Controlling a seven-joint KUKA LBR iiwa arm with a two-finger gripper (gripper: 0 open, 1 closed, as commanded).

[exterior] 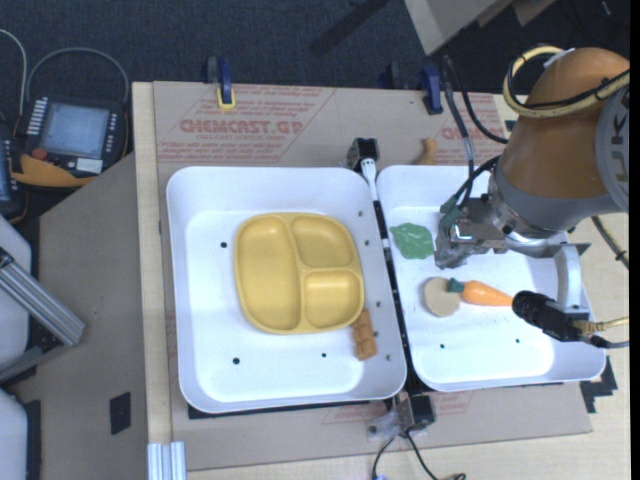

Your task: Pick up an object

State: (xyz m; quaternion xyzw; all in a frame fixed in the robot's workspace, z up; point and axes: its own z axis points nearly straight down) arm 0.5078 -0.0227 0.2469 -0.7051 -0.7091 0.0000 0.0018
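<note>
In the right bin [480, 368] lie a green leafy toy [411, 238], a round beige piece [438, 297] and an orange carrot [488, 294] with a green tip that touches the beige piece. My gripper [452, 252] hangs low over the right bin, just right of the green toy and just above the beige piece and the carrot's tip. Nothing shows as held in it. The arm's grey and orange body covers the bin's upper right part.
The left bin [200, 268] holds a yellow divided plate [298, 271] and a small brown piece [364, 340] by its lower right corner. A raised ridge [385, 268] separates the two bins. Bare white floor lies along the right bin's front.
</note>
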